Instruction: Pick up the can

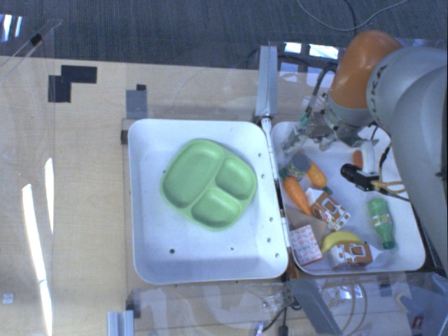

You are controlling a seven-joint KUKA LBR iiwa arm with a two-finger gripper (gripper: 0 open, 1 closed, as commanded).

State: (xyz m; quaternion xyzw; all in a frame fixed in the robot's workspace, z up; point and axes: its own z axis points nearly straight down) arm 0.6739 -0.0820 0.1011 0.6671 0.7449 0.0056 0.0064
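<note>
1. Left bin (140, 187): carries a green divided plate (210, 183), well apart from the work.
2. Right bin (409, 257): the can (299, 165), judged to be the small grey-topped item, stands near the rear left corner, close to the wall between the bins. One carrot (295, 195) lies just in front of it. A second carrot (317, 176) lies just to its right.
3. Step in hand, by judgement: the approach to the can. The descent should be vertical and centred on the can. The closing line should be chosen so that neither carrot nor the bin wall is caught, as the crowding leaves little margin.
4. Gripper (309, 137): hangs over the rear of the right bin, just behind the can and apart from it. How wide it stands cannot be told. Nothing is seen held in it.
5. Further right: a banana (341, 239) and a green bottle (382, 222) lie away from the can.
</note>
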